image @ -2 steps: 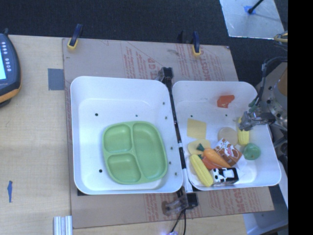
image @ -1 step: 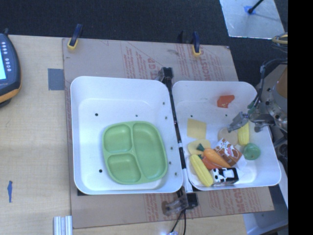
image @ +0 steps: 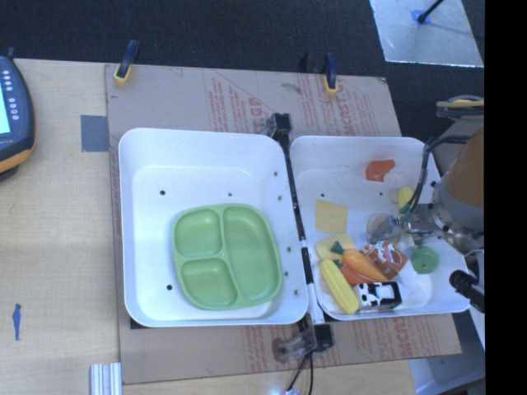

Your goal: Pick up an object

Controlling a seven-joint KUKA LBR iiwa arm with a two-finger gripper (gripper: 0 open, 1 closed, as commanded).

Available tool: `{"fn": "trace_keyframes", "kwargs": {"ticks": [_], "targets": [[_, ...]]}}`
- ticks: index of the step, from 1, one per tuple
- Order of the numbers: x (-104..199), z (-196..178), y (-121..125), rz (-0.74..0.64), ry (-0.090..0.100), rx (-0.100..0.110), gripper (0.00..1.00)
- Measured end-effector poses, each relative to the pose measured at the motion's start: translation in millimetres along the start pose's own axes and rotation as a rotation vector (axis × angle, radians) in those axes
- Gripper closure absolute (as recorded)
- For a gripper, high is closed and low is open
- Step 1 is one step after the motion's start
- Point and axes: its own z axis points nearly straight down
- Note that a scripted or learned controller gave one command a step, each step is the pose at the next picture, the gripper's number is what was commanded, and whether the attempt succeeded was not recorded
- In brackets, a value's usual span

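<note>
The right bin (image: 346,159) holds several toy foods: an orange-red piece (image: 380,169), a flat yellow square (image: 331,216), a corn cob (image: 338,286), a carrot (image: 360,263), a black-and-white piece (image: 379,295), a reddish-brown piece (image: 389,258) and a green round piece (image: 425,259). My gripper (image: 398,222) reaches in from the right and sits low over the bin's right half, just above the reddish-brown piece and left of the green one. A small yellow piece (image: 404,197) lies right behind it. I see nothing clearly between the fingers.
The left bin (image: 148,163) holds a green divided plate (image: 226,256). A dark bar (image: 290,192) runs between the bins. Clamps (image: 125,64) (image: 330,76) hold the brown board at the back. A control pendant (image: 12,109) lies at the far left.
</note>
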Motion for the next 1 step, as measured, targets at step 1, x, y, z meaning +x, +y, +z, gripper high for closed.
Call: {"fn": "trace_keyframes", "kwargs": {"ticks": [1], "targets": [[32.4, 16.2, 71.9, -0.002, -0.004, 0.004, 0.0]]}}
